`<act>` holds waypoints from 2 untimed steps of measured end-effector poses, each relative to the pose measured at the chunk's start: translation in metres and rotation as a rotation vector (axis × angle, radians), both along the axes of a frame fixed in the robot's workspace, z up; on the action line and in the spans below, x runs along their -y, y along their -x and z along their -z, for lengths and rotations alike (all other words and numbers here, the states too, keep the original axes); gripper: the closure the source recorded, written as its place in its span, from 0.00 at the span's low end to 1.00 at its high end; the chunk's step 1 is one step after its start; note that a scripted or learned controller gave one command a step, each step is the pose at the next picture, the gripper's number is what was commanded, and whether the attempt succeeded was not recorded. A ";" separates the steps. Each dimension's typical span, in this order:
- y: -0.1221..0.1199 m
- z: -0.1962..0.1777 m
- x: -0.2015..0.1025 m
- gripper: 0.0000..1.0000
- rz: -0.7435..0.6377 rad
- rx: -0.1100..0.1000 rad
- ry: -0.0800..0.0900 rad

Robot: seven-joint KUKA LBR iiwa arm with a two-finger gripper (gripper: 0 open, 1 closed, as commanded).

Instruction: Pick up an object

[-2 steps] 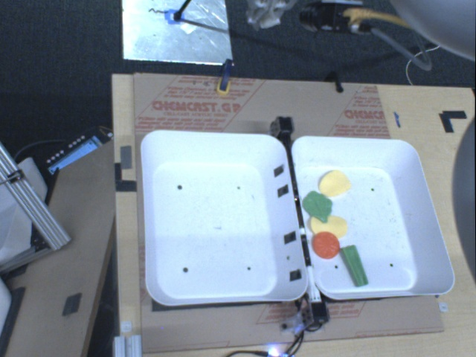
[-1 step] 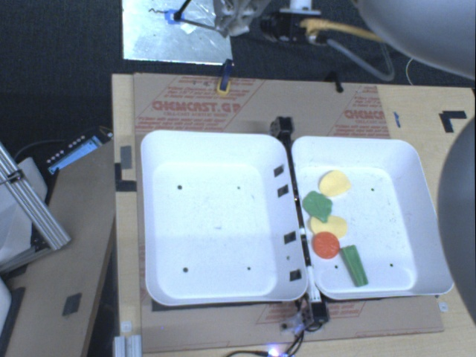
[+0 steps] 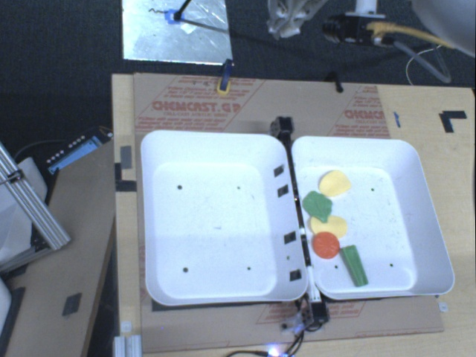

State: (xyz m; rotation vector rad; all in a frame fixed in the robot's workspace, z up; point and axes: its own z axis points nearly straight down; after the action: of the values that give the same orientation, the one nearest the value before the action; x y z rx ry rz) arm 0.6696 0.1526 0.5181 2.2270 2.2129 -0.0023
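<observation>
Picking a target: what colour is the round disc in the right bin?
Red-orange round disc, camera view.

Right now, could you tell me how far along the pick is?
Nothing looks done yet. The gripper hangs beyond the bench's far edge, away from both bins. The yellow, green, red and green-stick pieces lie in the right bin. Reaching, grasping and lifting all remain.

Even, fairly bright light from above washes both white bins [image 3: 216, 143], their floors nearly blown out, with soft grey shading along the inner walls. The metal sheet [image 3: 175, 21] at upper left throws patchy glare. The dark floor across the top stays dim and grainy. The picture is low in detail, soft throughout, and the pale arm [image 3: 446, 6] at upper right is overexposed.
</observation>
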 end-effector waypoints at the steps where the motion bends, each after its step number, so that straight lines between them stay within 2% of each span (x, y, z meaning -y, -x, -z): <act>1: 0.001 -0.018 -0.026 1.00 -0.011 0.004 -0.004; 2: 0.001 -0.017 0.067 1.00 0.001 0.001 0.000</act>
State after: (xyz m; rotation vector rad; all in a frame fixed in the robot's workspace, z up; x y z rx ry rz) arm 0.6687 0.0861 0.5354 2.2278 2.2105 -0.0012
